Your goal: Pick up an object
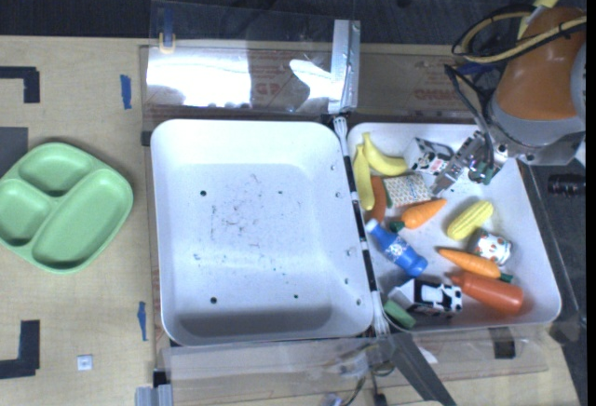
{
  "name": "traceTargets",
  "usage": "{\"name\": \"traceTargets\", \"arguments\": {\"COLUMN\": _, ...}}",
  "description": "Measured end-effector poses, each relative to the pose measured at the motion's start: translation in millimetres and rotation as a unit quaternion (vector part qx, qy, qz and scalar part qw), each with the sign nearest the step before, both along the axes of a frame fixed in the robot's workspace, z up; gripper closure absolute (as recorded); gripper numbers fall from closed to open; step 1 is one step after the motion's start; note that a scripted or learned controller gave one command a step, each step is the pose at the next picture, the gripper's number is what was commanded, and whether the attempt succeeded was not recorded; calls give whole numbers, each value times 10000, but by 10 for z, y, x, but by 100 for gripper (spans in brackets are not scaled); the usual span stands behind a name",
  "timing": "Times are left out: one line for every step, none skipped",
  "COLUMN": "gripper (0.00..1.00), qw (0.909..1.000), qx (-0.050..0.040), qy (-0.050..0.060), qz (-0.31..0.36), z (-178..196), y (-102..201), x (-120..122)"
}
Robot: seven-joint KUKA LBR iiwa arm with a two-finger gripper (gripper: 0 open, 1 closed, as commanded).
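Observation:
The right bin (538,236) holds several toys. At its back left lies a yellow banana (372,157), with a speckled tan square (402,190) beside it. An orange carrot (424,211) and a yellow corn cob (468,218) rest mid-bin. A blue bottle (396,248) lies by the left wall. Toward the front are a black-and-white cow (436,295) and a big orange carrot (489,292). My gripper (463,167) hangs over the back of this bin, right of a small black-and-white item (430,153) and above the corn.
The left bin (168,143) stands beside the right one, sharing a middle wall. A green divided plate (65,204) sits on the bench at far left. A clear plastic panel (251,69) stands behind the left bin. Cables (475,41) loop near the arm.

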State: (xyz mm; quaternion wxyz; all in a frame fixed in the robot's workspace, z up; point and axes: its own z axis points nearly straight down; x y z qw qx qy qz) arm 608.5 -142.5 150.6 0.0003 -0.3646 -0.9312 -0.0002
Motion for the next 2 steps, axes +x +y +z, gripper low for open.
{"name": "traceTargets", "arguments": {"gripper": 0, "qw": 10000, "qx": 0, "qy": 1, "qz": -1, "z": 0, "y": -1, "x": -1}}
{"name": "traceTargets", "arguments": {"gripper": 0, "qw": 9992, "qx": 4, "qy": -76, "qz": 386, "z": -439, "y": 92, "x": -80}}
